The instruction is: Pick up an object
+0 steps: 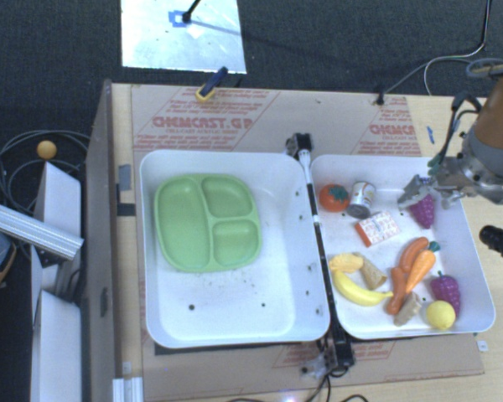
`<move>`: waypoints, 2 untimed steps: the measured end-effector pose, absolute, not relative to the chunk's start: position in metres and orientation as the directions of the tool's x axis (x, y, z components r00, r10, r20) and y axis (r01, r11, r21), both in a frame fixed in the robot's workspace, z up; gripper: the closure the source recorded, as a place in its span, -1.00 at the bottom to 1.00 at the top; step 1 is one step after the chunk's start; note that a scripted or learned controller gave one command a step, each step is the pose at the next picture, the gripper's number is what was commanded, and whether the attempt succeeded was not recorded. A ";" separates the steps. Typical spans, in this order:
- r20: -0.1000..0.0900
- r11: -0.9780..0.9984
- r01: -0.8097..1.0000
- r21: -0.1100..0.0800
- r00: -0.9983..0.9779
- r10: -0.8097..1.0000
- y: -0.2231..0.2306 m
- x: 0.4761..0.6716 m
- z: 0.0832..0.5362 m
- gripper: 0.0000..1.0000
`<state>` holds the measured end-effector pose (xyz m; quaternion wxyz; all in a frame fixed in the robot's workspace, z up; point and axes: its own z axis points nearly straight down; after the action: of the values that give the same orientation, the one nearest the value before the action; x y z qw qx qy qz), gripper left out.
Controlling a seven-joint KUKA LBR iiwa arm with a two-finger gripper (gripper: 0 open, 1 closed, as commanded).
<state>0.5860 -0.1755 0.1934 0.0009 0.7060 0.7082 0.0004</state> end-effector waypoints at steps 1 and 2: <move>-0.001 0.004 1.000 0.008 -0.004 1.000 -0.115 0.599 0.093 -1.00; -0.009 0.004 1.000 0.020 -0.004 1.000 -0.095 0.581 0.091 -1.00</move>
<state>0.5809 -0.0951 0.0905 0.0101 0.7058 0.7083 0.0042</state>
